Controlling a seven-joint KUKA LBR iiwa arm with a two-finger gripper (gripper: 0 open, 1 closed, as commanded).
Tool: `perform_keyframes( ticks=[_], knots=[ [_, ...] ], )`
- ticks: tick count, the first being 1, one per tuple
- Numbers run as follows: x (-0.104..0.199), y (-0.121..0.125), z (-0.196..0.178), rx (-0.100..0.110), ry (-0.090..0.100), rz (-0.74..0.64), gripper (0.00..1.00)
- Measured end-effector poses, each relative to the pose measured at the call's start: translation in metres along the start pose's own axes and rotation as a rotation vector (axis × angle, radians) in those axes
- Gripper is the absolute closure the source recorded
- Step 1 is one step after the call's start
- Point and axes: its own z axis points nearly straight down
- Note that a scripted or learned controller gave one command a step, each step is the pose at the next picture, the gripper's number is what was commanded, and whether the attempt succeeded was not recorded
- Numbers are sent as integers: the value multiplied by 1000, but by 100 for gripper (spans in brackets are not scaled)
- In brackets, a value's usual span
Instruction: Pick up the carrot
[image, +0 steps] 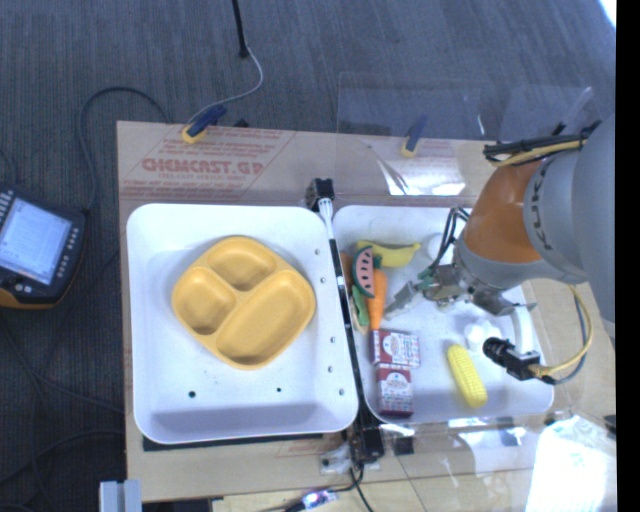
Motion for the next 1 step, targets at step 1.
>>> perform_keyframes(
  ticks=[1],
  knots=[
    [20, 44, 1, 4, -1, 388, 0]
  ],
)
